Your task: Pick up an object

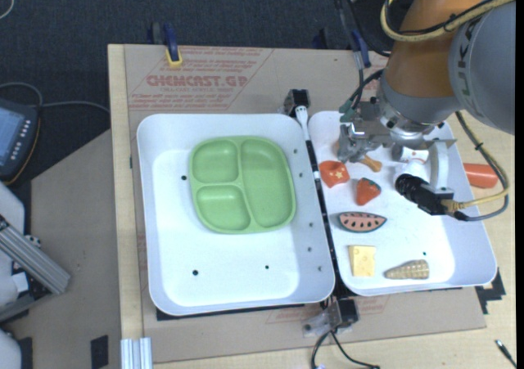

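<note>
My gripper (pixel 357 146) hangs low over the back left part of the right bin (pixel 471 265), under the grey and orange arm. Just beneath it and to its left lies a red tomato-like toy (pixel 333 173). A small tan piece (pixel 372 164) pokes out right beside the gripper. A red strawberry (pixel 368 190) sits a little nearer the front. Farther forward are a watermelon slice (pixel 362 222), a yellow cheese block (pixel 362 260) and a pale corn cob (pixel 407 271). An orange carrot (pixel 481 175) lies at the bin's right edge.
The left bin (pixel 164 261) holds a green divided plate (pixel 242 184). A raised rim (pixel 318 195) runs between the two bins. The arm's bulk covers the back of the right bin.
</note>
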Robot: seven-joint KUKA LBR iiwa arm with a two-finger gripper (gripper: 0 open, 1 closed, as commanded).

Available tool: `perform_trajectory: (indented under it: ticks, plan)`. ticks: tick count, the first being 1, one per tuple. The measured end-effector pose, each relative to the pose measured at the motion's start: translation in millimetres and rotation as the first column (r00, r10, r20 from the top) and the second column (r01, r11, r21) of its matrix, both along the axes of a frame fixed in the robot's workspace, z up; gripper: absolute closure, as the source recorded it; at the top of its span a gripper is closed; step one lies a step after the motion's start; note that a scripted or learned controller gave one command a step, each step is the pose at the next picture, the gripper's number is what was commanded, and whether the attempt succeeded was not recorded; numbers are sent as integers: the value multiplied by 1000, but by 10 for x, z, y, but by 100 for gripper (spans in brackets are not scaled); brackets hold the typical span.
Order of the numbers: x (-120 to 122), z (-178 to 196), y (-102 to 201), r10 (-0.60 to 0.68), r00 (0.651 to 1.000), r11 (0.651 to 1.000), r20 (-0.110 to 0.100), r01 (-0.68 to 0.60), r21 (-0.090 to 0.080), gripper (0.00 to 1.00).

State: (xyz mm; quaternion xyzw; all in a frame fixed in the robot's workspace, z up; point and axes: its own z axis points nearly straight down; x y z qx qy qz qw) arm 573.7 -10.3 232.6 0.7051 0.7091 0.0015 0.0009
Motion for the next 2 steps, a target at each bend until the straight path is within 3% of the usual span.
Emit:
perform_trajectory:
  ticks: [1, 2]
  plan:
    - [267, -22, 502, -1, 1000, 1000, 1, 1, 0, 100]
    - [229, 18, 805, -2, 1000, 1000, -1, 2, 0, 100]
